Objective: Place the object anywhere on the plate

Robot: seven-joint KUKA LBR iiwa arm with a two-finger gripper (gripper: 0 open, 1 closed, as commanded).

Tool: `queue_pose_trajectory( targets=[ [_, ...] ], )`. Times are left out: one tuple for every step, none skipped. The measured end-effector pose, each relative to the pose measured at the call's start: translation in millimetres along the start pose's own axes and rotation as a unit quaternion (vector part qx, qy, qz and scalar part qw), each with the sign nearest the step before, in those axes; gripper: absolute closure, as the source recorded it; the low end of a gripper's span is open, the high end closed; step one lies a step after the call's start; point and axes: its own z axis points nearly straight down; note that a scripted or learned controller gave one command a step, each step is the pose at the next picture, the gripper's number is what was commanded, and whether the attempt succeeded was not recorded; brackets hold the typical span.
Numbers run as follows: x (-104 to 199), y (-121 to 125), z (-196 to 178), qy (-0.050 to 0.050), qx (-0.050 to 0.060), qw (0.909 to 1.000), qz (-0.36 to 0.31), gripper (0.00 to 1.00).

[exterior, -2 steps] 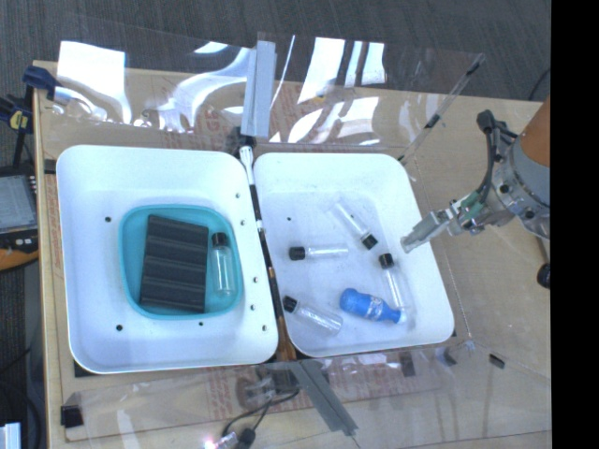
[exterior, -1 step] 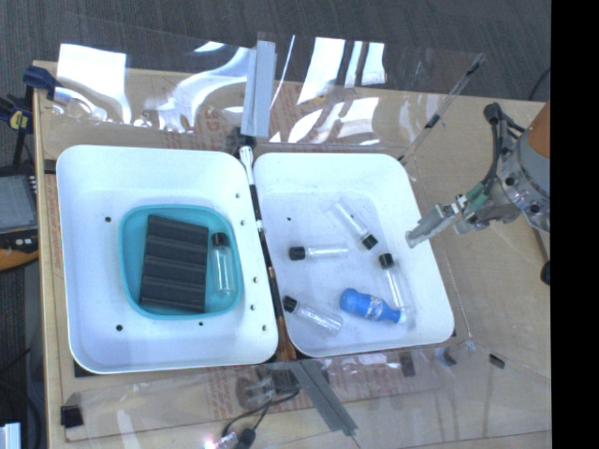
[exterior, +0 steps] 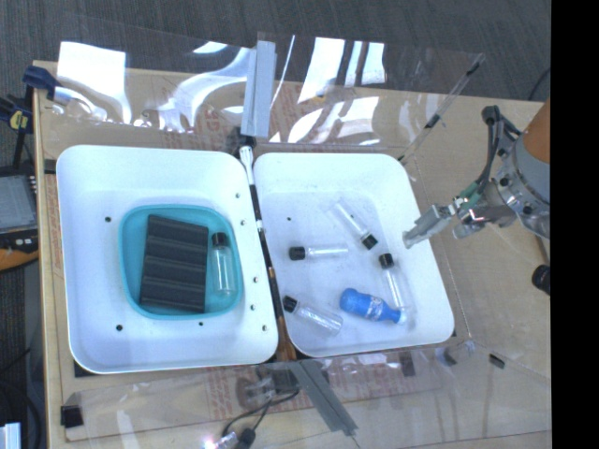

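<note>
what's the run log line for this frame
gripper: at right bin right rim | plate: left bin, one vial on it | right bin: loose vials, blue object

Tan bench (exterior: 505,344) on dark carpet (exterior: 140,7) — glare across clear panels (exterior: 337,73).

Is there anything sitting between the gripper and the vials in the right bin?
Nothing visible blocks it. The gripper hangs at the right bin's right edge, with bare white floor between it and the nearest vial. On the plate, a dark block and another vial already take up much of the room.
</note>
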Motion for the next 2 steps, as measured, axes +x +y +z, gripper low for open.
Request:
queue_pose_trajectory(
  targets=[
    [0,0,0,-0.001,-0.001,0.9993,0.038,0.00],
    [1,0,82,0.000,0.001,0.9972,0.075,0.00]
  ],
)
